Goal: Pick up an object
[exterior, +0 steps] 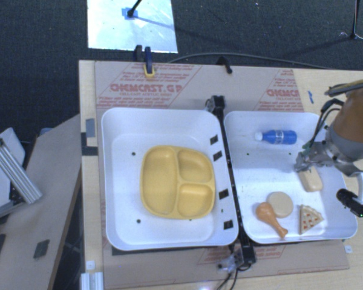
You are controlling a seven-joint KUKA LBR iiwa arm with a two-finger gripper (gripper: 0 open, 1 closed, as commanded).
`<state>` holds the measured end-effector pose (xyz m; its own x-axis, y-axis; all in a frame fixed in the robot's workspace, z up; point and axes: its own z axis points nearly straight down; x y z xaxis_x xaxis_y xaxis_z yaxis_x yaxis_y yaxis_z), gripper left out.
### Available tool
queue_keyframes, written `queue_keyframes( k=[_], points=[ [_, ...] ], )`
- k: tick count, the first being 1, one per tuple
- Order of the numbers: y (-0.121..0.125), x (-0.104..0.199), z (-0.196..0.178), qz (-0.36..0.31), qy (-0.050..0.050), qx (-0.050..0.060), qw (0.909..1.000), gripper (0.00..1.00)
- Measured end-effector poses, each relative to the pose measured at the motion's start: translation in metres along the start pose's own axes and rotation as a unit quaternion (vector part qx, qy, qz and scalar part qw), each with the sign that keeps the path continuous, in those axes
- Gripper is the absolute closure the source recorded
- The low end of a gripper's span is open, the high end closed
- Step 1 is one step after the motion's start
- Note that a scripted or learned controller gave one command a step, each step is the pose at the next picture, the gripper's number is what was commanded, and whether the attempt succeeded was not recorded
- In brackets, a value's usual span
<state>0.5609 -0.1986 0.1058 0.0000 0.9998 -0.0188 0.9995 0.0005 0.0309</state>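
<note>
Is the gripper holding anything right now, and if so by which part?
Cannot be told: the gripper sits at the top end of the tan bread-like piece, but its fingertips are too unclear.

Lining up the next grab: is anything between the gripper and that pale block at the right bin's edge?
Nothing visible stands between them. The gripper sits right above the pale block in the right bin. The blue bottle, round cookie and pizza slice lie apart from it.

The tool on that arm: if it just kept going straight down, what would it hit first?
Most likely the tan block lying right beneath the tool in the right bin. Depth is hard to judge from this slanted view, so it may already be touching.
</note>
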Motion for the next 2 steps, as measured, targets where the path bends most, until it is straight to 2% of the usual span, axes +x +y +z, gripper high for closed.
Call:
queue_keyframes(
  k=[1, 2],
  points=[
    [0.011, -0.008, -0.051, -0.002, 0.008, 0.012, 0.9999, 1.0],
    [0.025, -0.009, -0.103, -0.002, 0.008, 0.012, 0.9999, 1.0]
  ],
)
